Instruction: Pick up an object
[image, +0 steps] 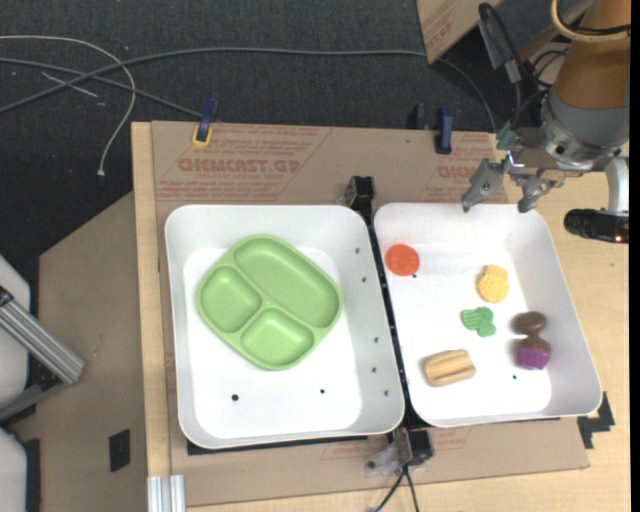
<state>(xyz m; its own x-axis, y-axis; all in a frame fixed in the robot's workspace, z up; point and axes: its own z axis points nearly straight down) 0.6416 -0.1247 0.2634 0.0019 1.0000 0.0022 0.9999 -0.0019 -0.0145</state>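
- A cardboard-topped bench (300, 160) sits over dark carpet, with cables trailing across the floor beyond it; two shallow white bins lie side by side on it, the left bin (200, 400) holding a green divided plate (268, 300), the right bin (560, 395) holding the small toy foods.
- Nearest in the right bin lies a tan bread roll (448, 367); it looks like light hard plastic, smooth and likely to slip; I would pinch it across its short width, near the middle.
- Just beyond, by the right wall, a purple piece (533, 353) sits touching or almost touching a brown piece (529, 323); crowded together, so a poor first choice.
- A green lumpy piece (479, 321) lies mid-bin, with a yellow ridged piece (492, 283) beyond it; both small and light, the ridges probably giving some grip.
- An orange round piece (402, 260) sits alone near the left wall; flat and low, hard to get fingers under.
- Farthest, the gripper (497, 195) hangs over the bin's back rim, jaws spread, nothing between them; well apart from every piece.
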